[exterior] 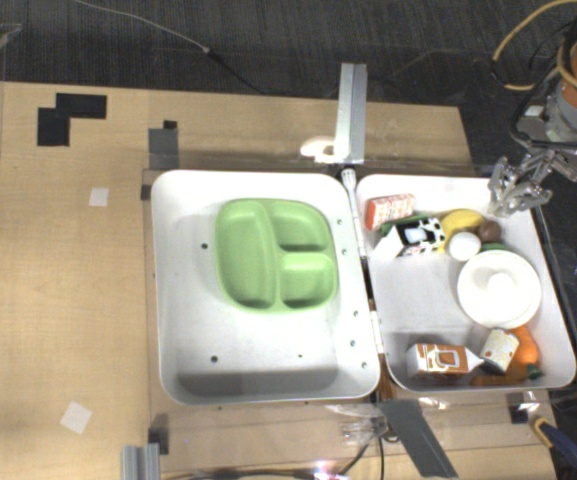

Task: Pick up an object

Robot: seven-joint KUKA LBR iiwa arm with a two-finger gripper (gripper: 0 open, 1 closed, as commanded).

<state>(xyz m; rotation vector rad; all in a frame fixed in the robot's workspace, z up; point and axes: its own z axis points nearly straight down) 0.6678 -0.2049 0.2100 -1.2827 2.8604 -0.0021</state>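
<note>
While my pincer (516, 190) hovered open and empty over the right bin's (423, 303) far corner, the nearby banana (460, 221), crowded among neighbours, risked slipping from my fingers.

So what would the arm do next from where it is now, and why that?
Probably a short move down and toward the left, onto the banana. The gripper sits above the far right corner of the right bin, with nothing seen between its jaws, and the banana is about the nearest thing. The white plate and the cartons lie further off.
</note>
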